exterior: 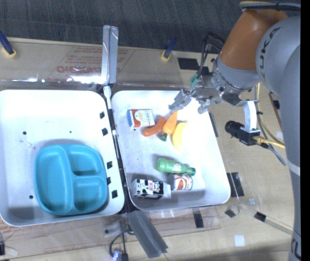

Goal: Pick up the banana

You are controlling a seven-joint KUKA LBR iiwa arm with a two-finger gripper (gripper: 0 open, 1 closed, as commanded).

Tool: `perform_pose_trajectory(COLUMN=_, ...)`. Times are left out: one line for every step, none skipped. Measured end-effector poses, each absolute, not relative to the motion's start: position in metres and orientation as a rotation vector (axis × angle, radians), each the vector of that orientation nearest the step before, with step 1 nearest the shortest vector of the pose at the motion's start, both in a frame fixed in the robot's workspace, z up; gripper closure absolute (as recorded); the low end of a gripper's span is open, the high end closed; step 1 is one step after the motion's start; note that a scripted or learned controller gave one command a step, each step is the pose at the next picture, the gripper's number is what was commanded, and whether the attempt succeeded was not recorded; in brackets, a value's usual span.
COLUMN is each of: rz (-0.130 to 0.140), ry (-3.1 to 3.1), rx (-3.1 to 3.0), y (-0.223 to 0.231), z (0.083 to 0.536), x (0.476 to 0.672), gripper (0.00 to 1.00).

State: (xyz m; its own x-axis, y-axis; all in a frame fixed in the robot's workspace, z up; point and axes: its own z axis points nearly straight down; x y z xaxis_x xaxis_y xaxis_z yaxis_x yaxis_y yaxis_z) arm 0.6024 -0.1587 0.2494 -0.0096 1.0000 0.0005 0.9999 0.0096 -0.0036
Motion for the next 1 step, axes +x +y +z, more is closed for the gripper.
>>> perform_pose_trajectory(rz=0.004, ry=-2.319, rx=-2.115, y=-0.1749, z=0.1563, x=0.5911, gripper=0.00)
